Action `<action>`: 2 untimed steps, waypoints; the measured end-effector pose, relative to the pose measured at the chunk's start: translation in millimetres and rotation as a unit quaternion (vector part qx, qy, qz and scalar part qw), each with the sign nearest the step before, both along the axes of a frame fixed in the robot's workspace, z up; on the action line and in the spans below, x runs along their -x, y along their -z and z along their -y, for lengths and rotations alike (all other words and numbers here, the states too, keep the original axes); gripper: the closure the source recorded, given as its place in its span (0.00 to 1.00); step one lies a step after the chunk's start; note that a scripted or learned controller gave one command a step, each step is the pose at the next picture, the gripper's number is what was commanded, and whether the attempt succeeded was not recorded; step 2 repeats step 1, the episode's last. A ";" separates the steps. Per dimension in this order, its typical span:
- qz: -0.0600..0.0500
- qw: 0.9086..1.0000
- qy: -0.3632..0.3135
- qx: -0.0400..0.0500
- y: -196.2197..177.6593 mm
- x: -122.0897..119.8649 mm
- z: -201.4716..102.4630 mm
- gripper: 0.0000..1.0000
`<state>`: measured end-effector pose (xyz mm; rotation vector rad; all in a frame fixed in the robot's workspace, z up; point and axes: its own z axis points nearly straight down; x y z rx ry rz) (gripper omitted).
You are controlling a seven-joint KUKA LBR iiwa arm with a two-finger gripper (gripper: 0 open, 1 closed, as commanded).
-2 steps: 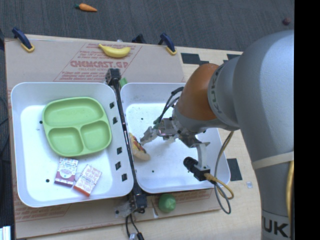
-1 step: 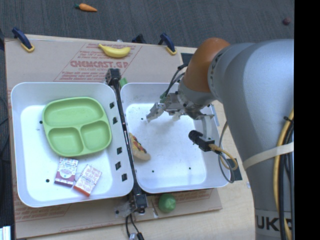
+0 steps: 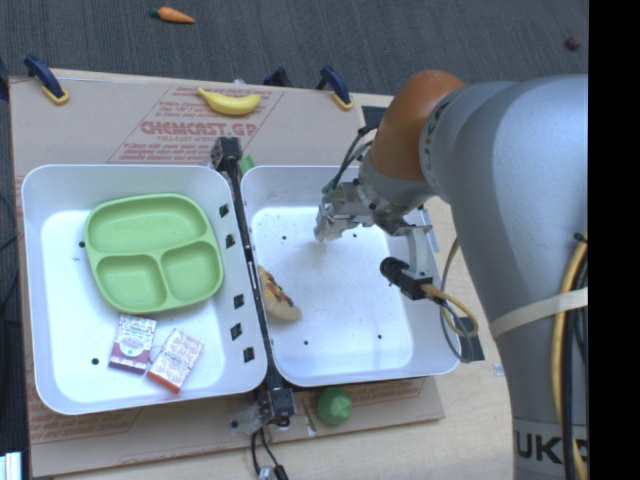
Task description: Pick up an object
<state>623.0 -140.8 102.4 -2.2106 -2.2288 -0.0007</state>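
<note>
The gripper (image 3: 330,226) hovers over bare right bin (image 3: 345,363) floor; whether its fingers are apart, I cannot tell. Descending here would likely miss the pastry (image 3: 277,296).

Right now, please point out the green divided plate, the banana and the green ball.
green divided plate (image 3: 152,251): camera view, the ridge where its compartments meet.
banana (image 3: 230,99): camera view, middle of its curved body, on the cardboard.
green ball (image 3: 335,406): camera view, its centre, below the right bin.
</note>
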 end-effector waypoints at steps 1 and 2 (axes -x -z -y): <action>0.000 1.000 0.000 0.000 0.1 0.1 0.0 0.00; 0.000 1.000 0.000 0.000 0.1 0.1 0.0 0.00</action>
